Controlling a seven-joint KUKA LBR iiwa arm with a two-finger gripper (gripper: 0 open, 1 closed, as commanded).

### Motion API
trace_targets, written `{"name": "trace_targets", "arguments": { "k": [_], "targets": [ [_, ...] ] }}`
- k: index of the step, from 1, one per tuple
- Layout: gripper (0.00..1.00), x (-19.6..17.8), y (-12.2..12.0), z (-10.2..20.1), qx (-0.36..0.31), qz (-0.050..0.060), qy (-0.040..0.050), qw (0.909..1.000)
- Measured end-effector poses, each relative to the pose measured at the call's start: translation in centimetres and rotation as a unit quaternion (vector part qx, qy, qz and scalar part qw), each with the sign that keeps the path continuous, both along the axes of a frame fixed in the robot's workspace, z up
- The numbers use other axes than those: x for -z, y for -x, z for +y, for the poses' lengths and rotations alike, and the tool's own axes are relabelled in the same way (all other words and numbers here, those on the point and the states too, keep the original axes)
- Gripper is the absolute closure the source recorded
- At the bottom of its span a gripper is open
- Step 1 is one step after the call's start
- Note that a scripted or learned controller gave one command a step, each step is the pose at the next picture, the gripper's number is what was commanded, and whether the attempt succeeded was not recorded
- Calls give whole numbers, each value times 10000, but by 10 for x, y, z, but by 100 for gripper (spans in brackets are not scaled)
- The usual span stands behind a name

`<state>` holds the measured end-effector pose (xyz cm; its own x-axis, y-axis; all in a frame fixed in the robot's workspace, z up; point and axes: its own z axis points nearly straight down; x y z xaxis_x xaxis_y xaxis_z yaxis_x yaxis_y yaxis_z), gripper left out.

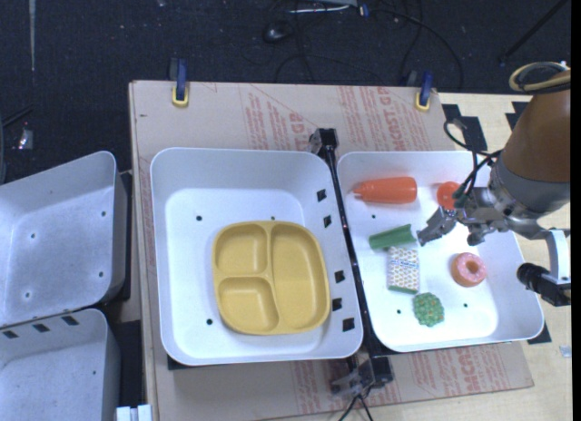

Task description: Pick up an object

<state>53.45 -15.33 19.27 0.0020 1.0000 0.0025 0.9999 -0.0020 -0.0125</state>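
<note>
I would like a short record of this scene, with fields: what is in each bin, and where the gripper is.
left bin: yellow divided plate
right bin: orange carrot, green block, patterned packet, pink donut, green broccoli, a red item partly hidden by the arm
gripper: over the right bin, between the green block and the pink donut
object held: none seen
</note>
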Motion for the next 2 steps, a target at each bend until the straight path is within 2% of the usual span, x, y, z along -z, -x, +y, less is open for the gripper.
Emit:
{"name": "trace_targets", "arguments": {
  "k": [1,2],
  "targets": [
    [0,-6,-3,0,-15,-57,11,10000],
    [0,38,-4,4,-9,-41,8,10000]
  ]
}}
